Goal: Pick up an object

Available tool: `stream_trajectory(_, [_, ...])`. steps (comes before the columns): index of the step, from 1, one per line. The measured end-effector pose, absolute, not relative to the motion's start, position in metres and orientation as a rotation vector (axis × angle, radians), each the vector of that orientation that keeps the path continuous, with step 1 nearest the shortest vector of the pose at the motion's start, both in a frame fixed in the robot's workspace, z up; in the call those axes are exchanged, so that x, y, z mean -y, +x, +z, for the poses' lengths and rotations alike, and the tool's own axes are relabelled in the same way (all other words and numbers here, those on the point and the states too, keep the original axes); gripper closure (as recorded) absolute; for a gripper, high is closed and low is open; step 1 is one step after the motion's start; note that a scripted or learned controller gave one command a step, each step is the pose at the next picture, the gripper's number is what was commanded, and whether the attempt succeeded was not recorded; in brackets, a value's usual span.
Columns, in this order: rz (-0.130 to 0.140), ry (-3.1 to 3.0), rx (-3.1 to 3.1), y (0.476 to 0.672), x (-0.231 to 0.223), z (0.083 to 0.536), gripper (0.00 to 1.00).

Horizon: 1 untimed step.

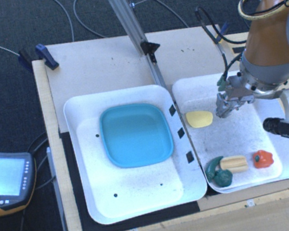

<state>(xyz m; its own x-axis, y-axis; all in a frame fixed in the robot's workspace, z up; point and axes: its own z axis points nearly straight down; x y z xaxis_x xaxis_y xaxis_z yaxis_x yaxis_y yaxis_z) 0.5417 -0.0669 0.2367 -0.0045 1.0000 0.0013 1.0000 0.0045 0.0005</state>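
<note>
Camera view: left bin [84, 149] holds blue plate [136, 134]; right bin [285, 171] holds yellow piece [199, 119]; claw [225, 107] state unclear.

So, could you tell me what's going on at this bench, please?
The arm is reaching into the right bin, its gripper low beside the yellow piece, nothing visibly between its fingers. A green piece, tan block and red pepper lie along the near edge. The left bin holds a blue tray.
</note>
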Motion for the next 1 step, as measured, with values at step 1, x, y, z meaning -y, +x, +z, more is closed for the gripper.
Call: stream_trajectory(1, [-0.001,-2.216,2.225,0.5500,0.0229,0.2299,1.00])
